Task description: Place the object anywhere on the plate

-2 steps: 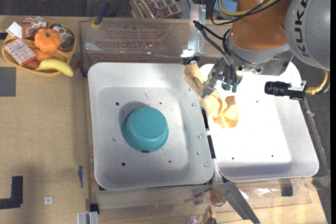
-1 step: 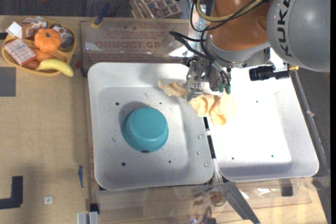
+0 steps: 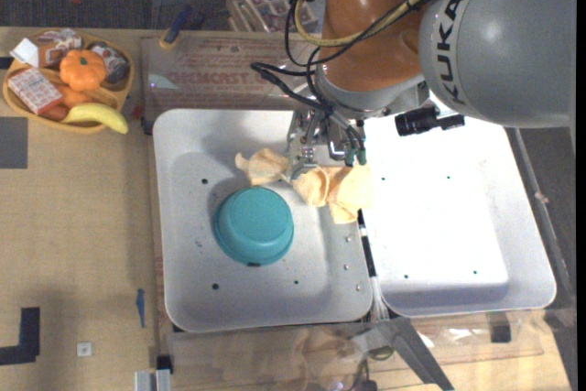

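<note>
Tool [image 3: 322, 153] low over left bin [image 3: 183, 137], near its upper right part, fingers pointing down. Cannot tell how far fingers are parted, or whether anything sits between them. Pale yellow crumpled object [image 3: 331, 188] directly beneath and just in front of tool, touching or nearly touching it; one lobe [image 3: 263, 166] of it lies to tool's left. Teal plate [image 3: 255, 225], looks like upturned bowl, sits below-left of tool, near object but apart. Right bin [image 3: 458, 215] lies right of tool. Fruit bowl [image 3: 66, 87] far left on surface.
</note>
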### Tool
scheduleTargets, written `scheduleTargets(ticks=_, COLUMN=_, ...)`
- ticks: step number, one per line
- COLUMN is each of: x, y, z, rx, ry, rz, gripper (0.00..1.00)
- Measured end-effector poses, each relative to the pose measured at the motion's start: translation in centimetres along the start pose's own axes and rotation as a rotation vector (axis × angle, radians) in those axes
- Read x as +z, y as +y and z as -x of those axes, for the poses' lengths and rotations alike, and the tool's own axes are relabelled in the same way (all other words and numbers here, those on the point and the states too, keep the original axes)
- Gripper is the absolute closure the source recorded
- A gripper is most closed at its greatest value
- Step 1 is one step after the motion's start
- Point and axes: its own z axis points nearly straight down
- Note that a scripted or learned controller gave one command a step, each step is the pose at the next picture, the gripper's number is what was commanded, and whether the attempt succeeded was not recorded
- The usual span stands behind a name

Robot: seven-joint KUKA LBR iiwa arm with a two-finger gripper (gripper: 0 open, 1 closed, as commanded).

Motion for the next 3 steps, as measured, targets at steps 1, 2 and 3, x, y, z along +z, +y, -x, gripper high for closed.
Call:
scheduleTargets(ticks=1, x=-0.5, y=4.3, z=0.8, rx=-0.001, ry=0.000, rz=0.000, gripper=1.00)
scheduleTargets(ticks=2, x=-0.8, y=9.5, z=0.6, rx=-0.002, ry=0.001, rz=0.001, gripper=1.00)
scheduleTargets(ticks=3, x=-0.8, y=9.5, z=0.6, rx=-0.002, ry=0.001, rz=0.001, gripper=0.00)
